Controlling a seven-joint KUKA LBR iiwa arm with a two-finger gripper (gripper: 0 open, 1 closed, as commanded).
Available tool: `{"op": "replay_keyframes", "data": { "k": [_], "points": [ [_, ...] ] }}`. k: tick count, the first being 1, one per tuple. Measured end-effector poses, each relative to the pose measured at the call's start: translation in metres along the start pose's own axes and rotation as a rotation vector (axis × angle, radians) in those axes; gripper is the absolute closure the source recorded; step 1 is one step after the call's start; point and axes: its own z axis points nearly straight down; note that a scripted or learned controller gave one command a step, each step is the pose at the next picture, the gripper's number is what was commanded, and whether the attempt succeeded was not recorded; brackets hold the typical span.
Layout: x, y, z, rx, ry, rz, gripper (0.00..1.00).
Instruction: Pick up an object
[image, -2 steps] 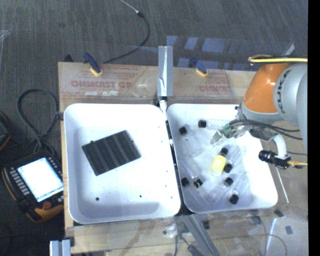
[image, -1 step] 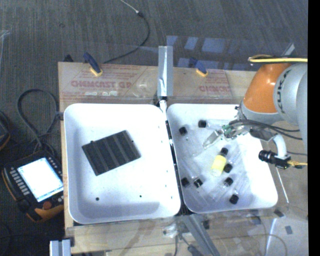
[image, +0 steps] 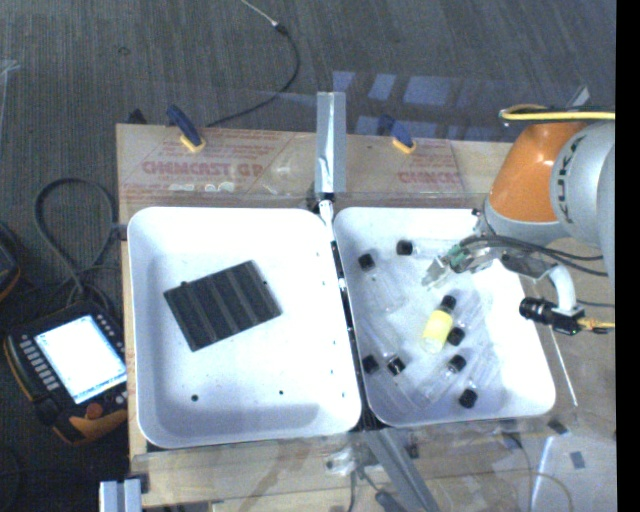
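Faded red "CHEMCAST GP" lettering on the brown paper-covered worktop, far beyond the jaws; repeated, partly hidden, nearer them. Black "KUKA" letters, partly cut off, on the grey arm.

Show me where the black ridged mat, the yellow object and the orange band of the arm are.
black ridged mat (image: 222, 303): camera view, middle of its ribbed top.
yellow object (image: 437, 327): camera view, middle of its body.
orange band (image: 528, 172): camera view, its curved side.

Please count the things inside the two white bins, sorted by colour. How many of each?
Small black pieces, right bin: 8, for example
Yellow piece, right bin: 1
Dark ribbed slab, left bin: 1
Total: 10
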Motion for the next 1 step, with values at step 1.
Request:
{"op": "replay_keyframes", "data": {
  "k": [1],
  "points": [
    [0.0001,0.0000,0.0001,0.000,0.000,0.000,0.00]
  ]
}}
